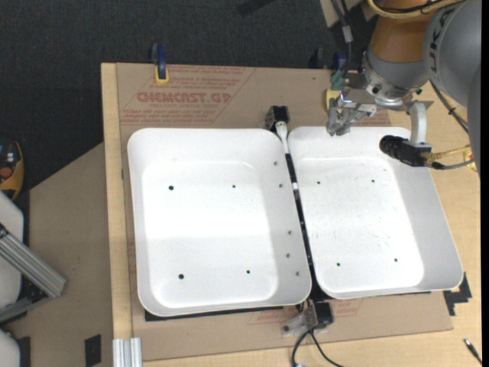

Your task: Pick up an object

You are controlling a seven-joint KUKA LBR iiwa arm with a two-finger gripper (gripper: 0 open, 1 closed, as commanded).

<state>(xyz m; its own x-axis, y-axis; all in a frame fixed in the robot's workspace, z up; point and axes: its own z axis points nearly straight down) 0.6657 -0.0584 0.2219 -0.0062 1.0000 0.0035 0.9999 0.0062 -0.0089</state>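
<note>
1. Pincer [338, 125]: hanging low over the far left corner of the right bin [367, 228], close to its rim.
2. Apart or together? Cannot tell.
3. No telling where the thing to pick up is.
4. Grey arm with its orange band [409, 29]: up past the far side of the right bin.
5. Small black clip [276, 117]: just beyond the far left corner of the right bin.
6. Left bin [206, 220]: right up against the left side of the right bin, with a thin black strip [295, 197] between.
7. Brown board [191, 90] with red letters: under the right bin, sticking out past it.
</note>
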